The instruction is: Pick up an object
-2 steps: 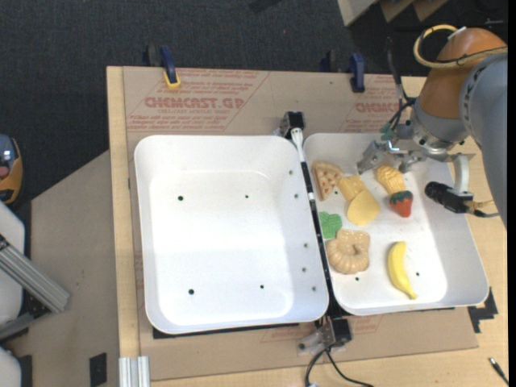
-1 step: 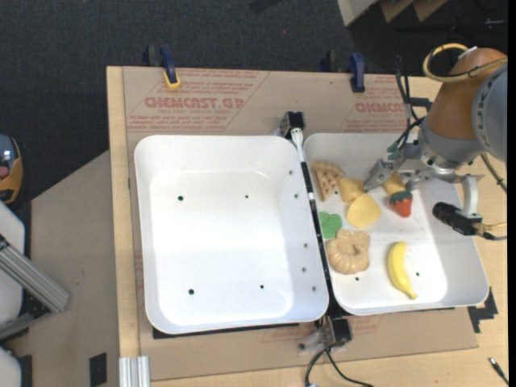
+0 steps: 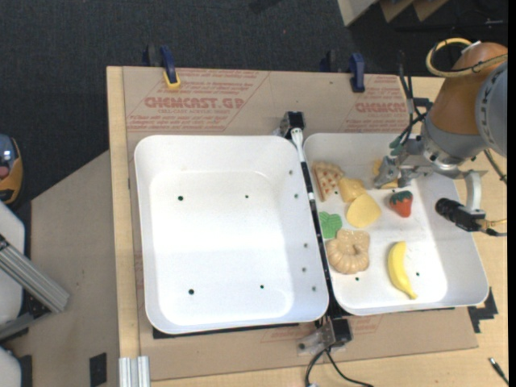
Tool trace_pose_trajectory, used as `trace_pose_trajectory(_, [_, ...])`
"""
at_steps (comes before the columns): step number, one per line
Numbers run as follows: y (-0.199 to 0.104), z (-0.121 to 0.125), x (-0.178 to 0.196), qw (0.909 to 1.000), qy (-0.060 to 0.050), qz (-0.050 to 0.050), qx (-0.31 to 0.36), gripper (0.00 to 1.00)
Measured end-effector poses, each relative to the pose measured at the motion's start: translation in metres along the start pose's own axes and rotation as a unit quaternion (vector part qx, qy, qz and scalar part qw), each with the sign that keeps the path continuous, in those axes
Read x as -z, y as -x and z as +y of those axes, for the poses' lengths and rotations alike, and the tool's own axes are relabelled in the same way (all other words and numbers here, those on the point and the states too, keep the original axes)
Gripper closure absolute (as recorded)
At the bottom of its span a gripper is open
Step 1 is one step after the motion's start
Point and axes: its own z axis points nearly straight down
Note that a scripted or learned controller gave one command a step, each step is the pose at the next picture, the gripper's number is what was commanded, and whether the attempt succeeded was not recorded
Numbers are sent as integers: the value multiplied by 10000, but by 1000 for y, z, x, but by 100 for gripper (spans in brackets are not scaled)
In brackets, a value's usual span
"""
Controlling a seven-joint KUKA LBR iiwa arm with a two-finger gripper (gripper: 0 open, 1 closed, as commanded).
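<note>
1. Strawberry (image 3: 401, 203), the likely pick, lies in the right bin (image 3: 463, 285) just beside the end effector (image 3: 393, 172); whether that end effector is open or closed I cannot tell
2. Biggest risk: a descent slightly off centre would nudge the small rounded toy aside; it could roll toward the banana (image 3: 401, 269)
3. Lesser risk: the yellow piece (image 3: 363, 211) and waffle (image 3: 327, 180) crowd nearby; a stray approach might catch one instead
4. Least: the bin wall may block the wrist

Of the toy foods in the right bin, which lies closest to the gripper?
The red strawberry, just below the gripper. It is the only red piece; the banana and pumpkin lie farther toward the front edge.
</note>
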Motion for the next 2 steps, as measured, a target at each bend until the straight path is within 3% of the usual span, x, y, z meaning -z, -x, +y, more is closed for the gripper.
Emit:
trace_pose_trajectory(1, [-59,38,65,10000,34,4,34,100])
trace_pose_trajectory(2, [-119,37,148,10000,42,6,35,100])
